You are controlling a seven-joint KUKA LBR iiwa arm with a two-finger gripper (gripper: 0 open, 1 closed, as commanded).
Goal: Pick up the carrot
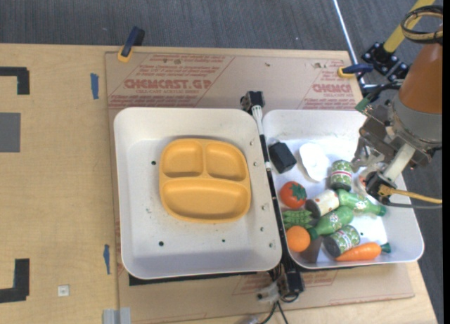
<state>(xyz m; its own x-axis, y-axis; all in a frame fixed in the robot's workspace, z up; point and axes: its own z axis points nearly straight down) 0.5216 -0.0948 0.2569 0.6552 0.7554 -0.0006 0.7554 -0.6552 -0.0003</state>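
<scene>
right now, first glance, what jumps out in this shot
The yellow divided tray sits alone in the left bin. The right bin holds a crowded pile of toy food, with the carrot lying along its near edge. The gripper hangs over that bin's right side, above the pile and away from the carrot.

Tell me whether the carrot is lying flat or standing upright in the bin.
Lying flat. The orange carrot with a green top rests lengthwise on the floor of the right white bin, near its front edge, beside a green bottle.
</scene>
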